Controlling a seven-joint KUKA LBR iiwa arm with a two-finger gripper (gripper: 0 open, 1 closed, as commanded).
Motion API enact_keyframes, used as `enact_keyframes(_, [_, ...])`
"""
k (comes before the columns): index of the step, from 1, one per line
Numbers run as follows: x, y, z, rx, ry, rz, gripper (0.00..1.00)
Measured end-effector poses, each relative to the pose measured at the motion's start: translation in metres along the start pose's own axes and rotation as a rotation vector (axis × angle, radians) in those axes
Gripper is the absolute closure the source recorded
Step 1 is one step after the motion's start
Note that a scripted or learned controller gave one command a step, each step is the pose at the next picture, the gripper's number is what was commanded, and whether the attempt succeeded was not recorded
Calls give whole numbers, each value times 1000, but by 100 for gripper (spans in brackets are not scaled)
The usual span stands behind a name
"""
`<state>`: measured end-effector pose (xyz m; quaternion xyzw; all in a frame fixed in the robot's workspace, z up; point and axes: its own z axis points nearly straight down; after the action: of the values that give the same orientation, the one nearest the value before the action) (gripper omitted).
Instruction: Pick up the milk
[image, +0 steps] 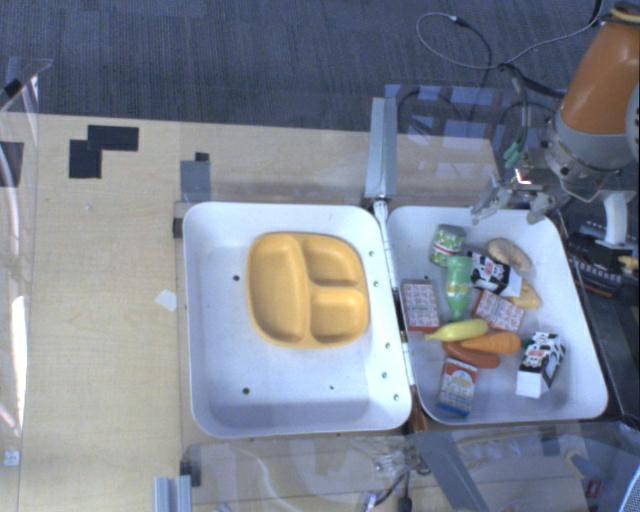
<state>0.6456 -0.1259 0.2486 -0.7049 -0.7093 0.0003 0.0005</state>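
Milk cartons, two, both cow-patterned, both in the right bin (590, 395). We list the first milk carton (540, 364) near that bin's front right corner, standing apart from its neighbours with bare bin floor on its outer sides, which we judge leaves room for fingers to come down around it. The second milk carton (490, 272) lies toward the back of the same bin, tilted and pressed in among other goods, so we rate it the harder pick.

Neighbours, working outward: bread roll (511, 253) touching the second carton at the back; green bottle (457, 283) and green can (447, 243) just beside it toward the bin's left wall; pink box (419, 305) against that wall; banana (456, 330) and carrot (490, 343) lying crosswise mid-bin; juice box (457, 386) at the front edge.

Left bin (215, 380): yellow divided tray (306, 288), centred.

Gripper (514, 203): poised over the right bin's back edge, fingers spread, nothing between them. We place it nearer the second carton, well apart from the first. We judge the approach not yet committed to either one.
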Motion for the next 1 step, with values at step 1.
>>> enact_keyframes(1, [-54, -34, 60, 0, -1, 77, 0])
